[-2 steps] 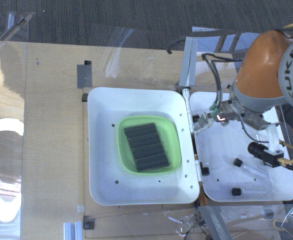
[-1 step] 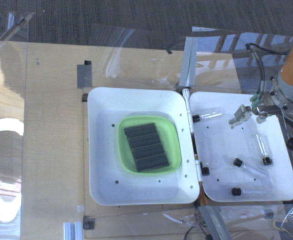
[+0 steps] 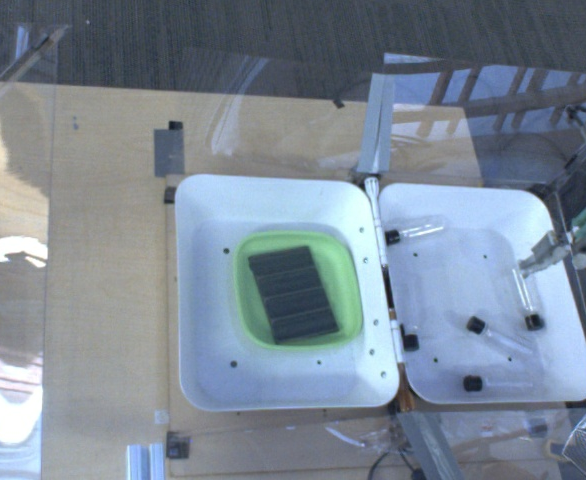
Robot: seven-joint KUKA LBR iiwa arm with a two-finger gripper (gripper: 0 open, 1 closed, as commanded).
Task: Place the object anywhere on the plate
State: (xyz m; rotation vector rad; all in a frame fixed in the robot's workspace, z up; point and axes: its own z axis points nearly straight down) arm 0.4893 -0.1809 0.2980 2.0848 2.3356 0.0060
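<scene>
Clear black-capped tube [image 3: 525, 300] lying in right bin [image 3: 493, 388] just below the gripper [image 3: 539, 259], gripper's grip unreadable at bin's right edge, green plate [image 3: 248, 313] with dark grooved block [image 3: 293, 294] well left, in left bin [image 3: 203, 368]

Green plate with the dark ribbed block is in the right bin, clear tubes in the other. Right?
Not quite. The camera view shows the green plate with the dark block in the left bin; the clear tubes lie in the right bin.

A light wooden bench [image 3: 93, 268] fills the view from nine o'clock to six; dark ribbed carpet [image 3: 273, 18] runs across twelve o'clock, glare at eight.
</scene>
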